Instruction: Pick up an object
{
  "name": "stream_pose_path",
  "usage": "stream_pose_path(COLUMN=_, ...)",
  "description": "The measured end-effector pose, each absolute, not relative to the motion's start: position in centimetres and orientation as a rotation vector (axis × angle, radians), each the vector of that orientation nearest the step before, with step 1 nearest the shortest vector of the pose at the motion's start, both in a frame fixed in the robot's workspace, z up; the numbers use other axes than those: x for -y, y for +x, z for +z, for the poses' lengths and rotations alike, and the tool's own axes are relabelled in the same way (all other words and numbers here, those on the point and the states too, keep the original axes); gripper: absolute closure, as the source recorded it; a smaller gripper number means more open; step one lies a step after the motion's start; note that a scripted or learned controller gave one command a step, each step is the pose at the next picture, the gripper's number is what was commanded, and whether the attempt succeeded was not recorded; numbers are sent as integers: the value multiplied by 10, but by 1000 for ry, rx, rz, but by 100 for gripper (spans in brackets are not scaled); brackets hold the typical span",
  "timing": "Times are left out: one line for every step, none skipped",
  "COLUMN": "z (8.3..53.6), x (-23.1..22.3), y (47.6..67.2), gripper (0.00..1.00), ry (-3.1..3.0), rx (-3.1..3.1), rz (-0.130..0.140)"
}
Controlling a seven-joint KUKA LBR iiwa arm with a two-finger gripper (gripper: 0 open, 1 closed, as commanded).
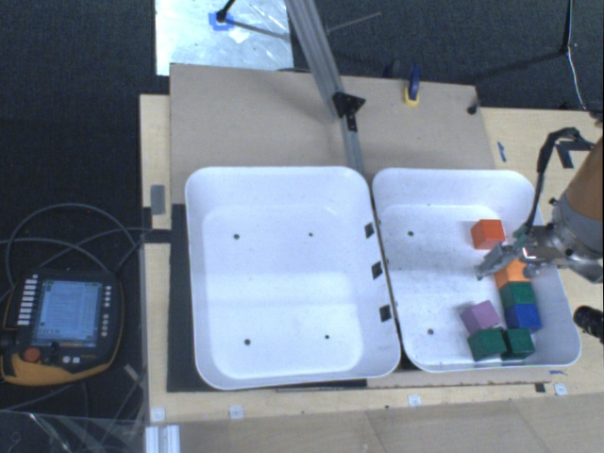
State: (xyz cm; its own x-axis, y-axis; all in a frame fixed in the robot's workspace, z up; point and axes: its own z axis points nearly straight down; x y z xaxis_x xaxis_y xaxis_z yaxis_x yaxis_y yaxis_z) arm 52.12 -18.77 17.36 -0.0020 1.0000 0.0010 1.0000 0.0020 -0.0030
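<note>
Right bin (444, 187): two orange blocks (487, 233), three green, one blue, one purple.

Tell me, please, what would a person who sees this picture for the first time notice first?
First, the cluster of coloured blocks in the right bin: an orange block standing apart, and a purple block, a blue block and green ones near the front right corner. Next, the arm's tool above them. The teach pendant lies on the floor at far left.

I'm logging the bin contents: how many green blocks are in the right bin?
3, all near the right bin's lower right corner: one just below the gripper, two side by side at the front wall. The arm may hide more.
</note>
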Motion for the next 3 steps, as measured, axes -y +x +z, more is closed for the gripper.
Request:
stream_pose_path(z=125, x=188, y=512, gripper=0, ry=-2219, rx=2223, rz=-3)
stream_pose_path(z=138, x=189, y=514, gripper=100, ry=-2218, rx=2229, rz=-5)
stream_pose_path(z=195, x=196, y=509, gripper=100, ry=-2224, rx=2231, rz=-5)
